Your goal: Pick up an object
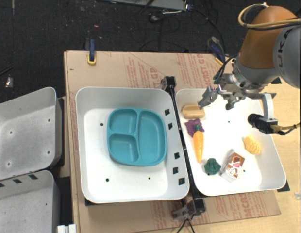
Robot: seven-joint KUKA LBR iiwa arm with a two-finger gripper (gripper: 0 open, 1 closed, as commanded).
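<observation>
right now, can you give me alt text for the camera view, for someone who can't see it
A grey and orange robot arm's gripper hovers over the right bin, above a bread roll, grapes, carrot, broccoli, small carton and corn. The left bin holds a teal divided plate.

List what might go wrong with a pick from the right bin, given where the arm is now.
1. The bread roll, purple grapes and carrot crowd the bin's left wall, so the gripper may well bump the wall or nudge a neighbour.
2. The broccoli sits beside the small carton; a grasp there could catch both or push one aside.
</observation>
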